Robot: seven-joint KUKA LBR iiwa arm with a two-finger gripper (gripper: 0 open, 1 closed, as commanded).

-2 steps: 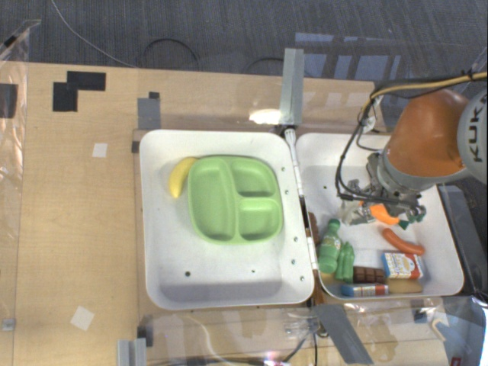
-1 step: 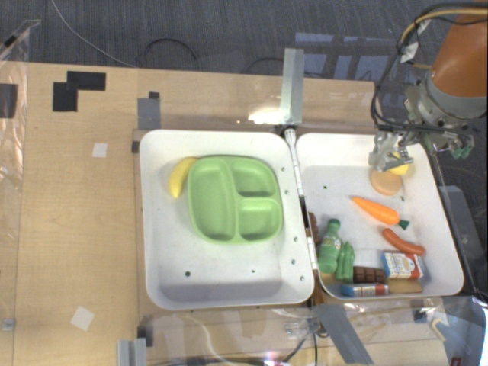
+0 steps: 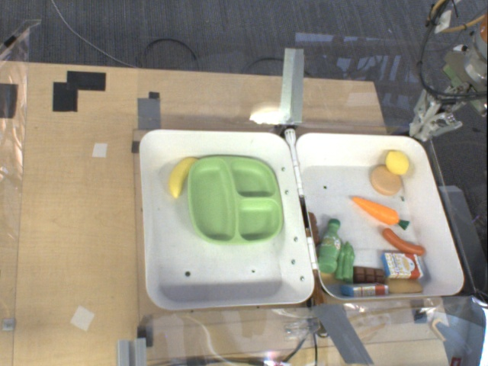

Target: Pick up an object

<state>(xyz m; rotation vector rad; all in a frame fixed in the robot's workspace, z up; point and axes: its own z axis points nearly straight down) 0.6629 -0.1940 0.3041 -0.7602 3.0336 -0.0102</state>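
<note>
Down at the near edge, the right-hand shallow white bin (image 3: 446,227) has a small printed carton (image 3: 402,266), chocolate bar (image 3: 369,275), green plastic bottle (image 3: 330,245), red sausage (image 3: 402,242), orange toy carrot (image 3: 377,210), tan round disc (image 3: 386,180) and yellow lemon (image 3: 396,162). Carton print's too small to read. Left white bin (image 3: 164,273) holds a green divided plate (image 3: 232,198) with a yellow banana (image 3: 180,175) touching it. Light wooden worktop (image 3: 69,227), dark carpet (image 3: 191,14) behind. Gripper (image 3: 433,120) hangs past the right bin's far corner, nothing in it; can't tell its opening.
</note>
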